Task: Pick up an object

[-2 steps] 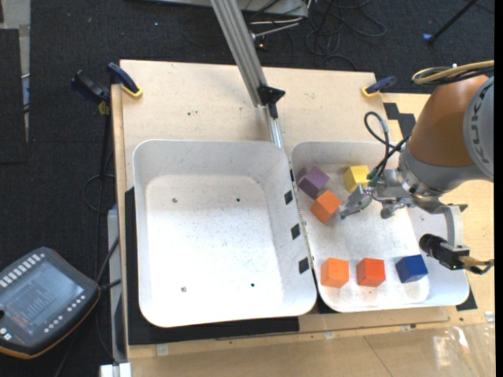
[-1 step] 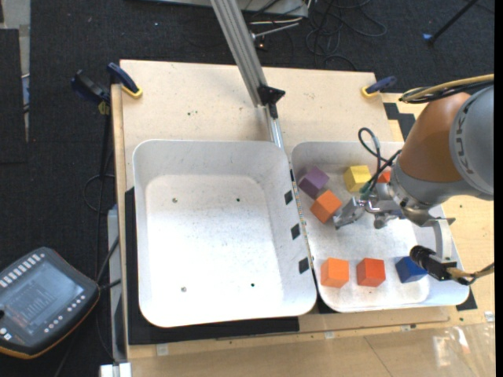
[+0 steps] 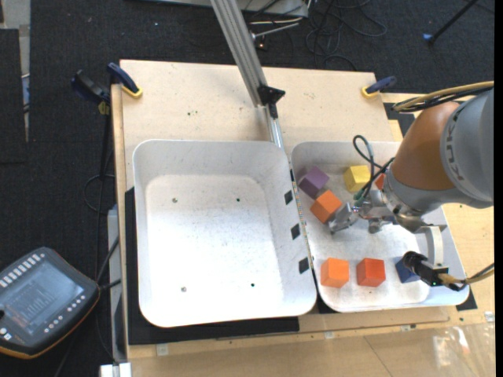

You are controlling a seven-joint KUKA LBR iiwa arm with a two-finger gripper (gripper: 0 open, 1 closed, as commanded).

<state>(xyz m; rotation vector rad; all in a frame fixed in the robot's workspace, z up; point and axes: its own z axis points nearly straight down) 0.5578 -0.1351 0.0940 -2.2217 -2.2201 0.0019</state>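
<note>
From the overhead camera view I have the grey arm with its orange band reaching in from the right, and its metal two-finger tool [image 3: 351, 217] is down inside the right-hand shallow white plastic bin [image 3: 328, 301], on the pale wooden counter [image 3: 204, 100]. The likeliest target, as I judge it, is the orange cube [image 3: 326, 206] lying just to the tool's upper left, so close that the fingertip seems to touch its lower corner. A purple block [image 3: 313, 181] sits right behind that cube, further from the tool; a yellow cube [image 3: 357, 177] lies just above the tool, partly behind the black cable. Below the tool, towards the bin's near rim, sit a second orange cube [image 3: 335, 272] and a red-orange cube [image 3: 371, 272], with a dark blue block [image 3: 406, 269] beyond them under the wrist hardware. My worry is that the tool sits beside the orange cube rather than around it, so closing could simply nudge the cube into the purple block, or pinch an edge and let it slip on the lift. The loose cable could also drag the yellow cube. As for the tool itself, I cannot tell how far apart its fingers stand; I see nothing between them. The left-hand white bin [image 3: 157, 163] lies well apart from the tool.
</note>
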